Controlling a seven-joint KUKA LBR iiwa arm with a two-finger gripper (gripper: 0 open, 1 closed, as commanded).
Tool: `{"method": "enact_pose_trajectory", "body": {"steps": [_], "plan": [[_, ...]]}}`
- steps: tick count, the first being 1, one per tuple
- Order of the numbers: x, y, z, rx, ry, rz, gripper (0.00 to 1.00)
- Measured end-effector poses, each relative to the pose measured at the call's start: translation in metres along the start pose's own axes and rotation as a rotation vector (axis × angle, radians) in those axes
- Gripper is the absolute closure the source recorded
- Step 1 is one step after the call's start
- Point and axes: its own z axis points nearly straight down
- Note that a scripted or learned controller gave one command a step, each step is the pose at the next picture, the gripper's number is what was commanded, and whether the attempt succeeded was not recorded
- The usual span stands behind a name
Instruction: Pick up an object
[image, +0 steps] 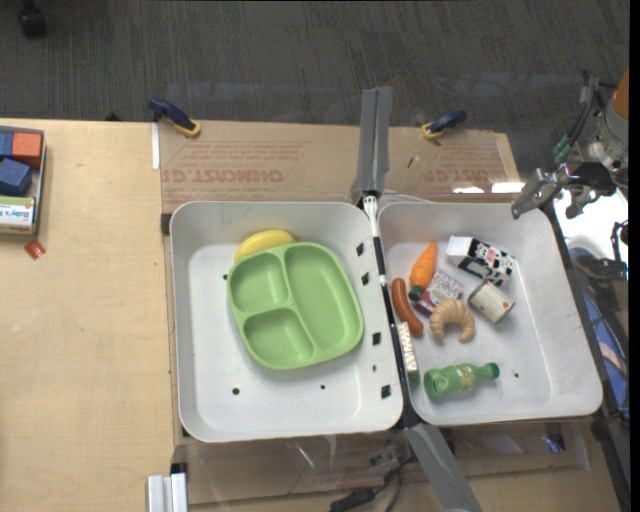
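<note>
The right bin (560, 330) holds several small items: an orange carrot (424, 263), a red-brown sausage (405, 305), a croissant (455, 320), a green bottle (458, 378) lying on its side, a black-and-white box (488, 259), a white cylinder (490, 302) and a small packet (447, 287). My gripper (550, 203) hovers over the bin's far right corner, above and to the right of the black-and-white box. It is open, with nothing between its fingers.
The left bin (200, 330) holds a green divided plate (295, 303) with a yellow object (263, 241) tucked behind it. A metal divider (375, 150) runs between the bins. Coloured blocks (18, 175) sit at the bench's far left. Two clamps (175, 117) grip the cardboard's back edge.
</note>
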Motion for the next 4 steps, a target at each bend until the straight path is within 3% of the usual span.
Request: {"method": "enact_pose_trajectory", "body": {"steps": [1,2,3,4], "plan": [[0.009,0.0,0.136,-0.024,-0.005,0.001,0.0],[0.008,0.002,0.124,-0.03,-0.009,0.0,1.0],[0.008,0.001,0.124,-0.029,-0.009,0.0,0.0],[0.044,0.019,0.148,-0.028,-0.009,0.002,0.0]]}}
